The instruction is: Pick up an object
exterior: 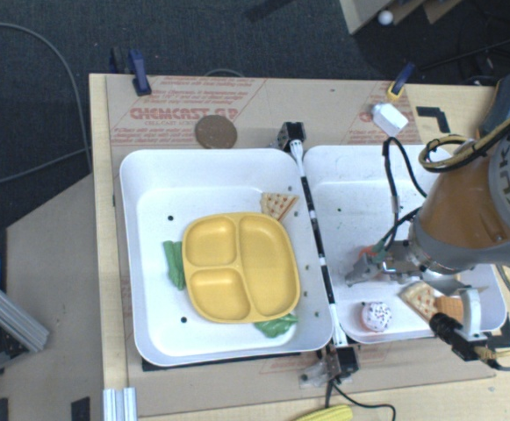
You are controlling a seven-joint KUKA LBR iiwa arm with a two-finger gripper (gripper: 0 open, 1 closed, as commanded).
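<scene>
Two white bins (pixel 140 235) – one yellow plate (pixel 240 266), two crackers (pixel 278 204), two green pieces (pixel 175 263), one speckled ball (pixel 377 316), one orange piece (pixel 448 306).

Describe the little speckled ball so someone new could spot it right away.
Look in the right bin, at its near edge. The speckled ball sits there, left of a cracker and below the hand. It is the only round, white, dark-dotted item there.
</scene>
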